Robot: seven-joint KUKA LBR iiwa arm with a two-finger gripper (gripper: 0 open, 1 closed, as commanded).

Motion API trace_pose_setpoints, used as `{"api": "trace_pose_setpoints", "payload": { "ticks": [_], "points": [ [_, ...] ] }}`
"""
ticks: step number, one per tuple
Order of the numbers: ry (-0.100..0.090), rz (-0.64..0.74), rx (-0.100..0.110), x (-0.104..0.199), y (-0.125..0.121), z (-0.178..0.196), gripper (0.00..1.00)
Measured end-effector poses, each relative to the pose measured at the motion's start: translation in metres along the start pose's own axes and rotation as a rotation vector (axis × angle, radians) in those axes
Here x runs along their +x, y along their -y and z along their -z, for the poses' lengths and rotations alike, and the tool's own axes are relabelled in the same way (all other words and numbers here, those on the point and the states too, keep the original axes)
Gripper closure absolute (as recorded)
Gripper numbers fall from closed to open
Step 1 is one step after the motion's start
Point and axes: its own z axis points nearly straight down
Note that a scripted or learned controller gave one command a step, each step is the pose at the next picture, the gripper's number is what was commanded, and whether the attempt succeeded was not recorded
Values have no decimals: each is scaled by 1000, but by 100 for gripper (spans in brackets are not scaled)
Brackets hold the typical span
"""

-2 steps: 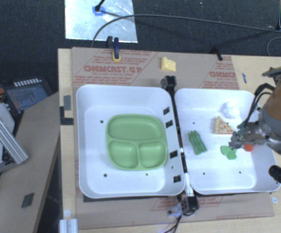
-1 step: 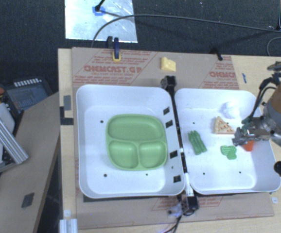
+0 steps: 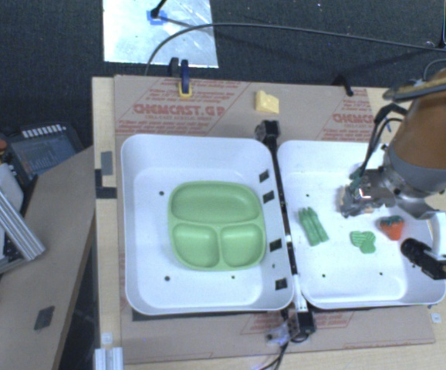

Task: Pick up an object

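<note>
1. Currently the gripper point(image 3: 354, 199) hangs low over the far right part of the right bin point(image 3: 339, 284), at the end of the grey arm point(image 3: 431, 149) that comes in from the right edge
2. Whether the gripper is spread or pressed together cannot be told: it is small and blurred against the white floor
3. A green ridged piece point(image 3: 312, 226) lies on the right bin's floor, left of and nearer than the gripper, close to the wall shared with the other bin
4. A small green piece point(image 3: 363, 241) lies just nearer than the gripper, apart from it
5. An orange-red piece point(image 3: 393, 226) sits just right of the small green piece, near the gripper but not touching it as far as the view shows
6. The left bin point(image 3: 146, 176) holds a green divided plate point(image 3: 215, 226), lying flat near its middle, three compartments facing up
7. Both bins rest on a printed cardboard sheet point(image 3: 207, 106); a yellow block point(image 3: 267, 101) lies on it beyond the bins, and a blue and yellow clamp point(image 3: 183, 75) grips its far edge
</note>
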Motion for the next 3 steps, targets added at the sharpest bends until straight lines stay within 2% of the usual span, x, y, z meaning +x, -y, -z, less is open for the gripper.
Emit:
{"api": "trace_pose_setpoints", "payload": {
  "ticks": [2,3],
  "points": [
    [-1,1,0,109,-46,12,100],
    [-1,0,1,155,-63,0,100]
  ]
}}
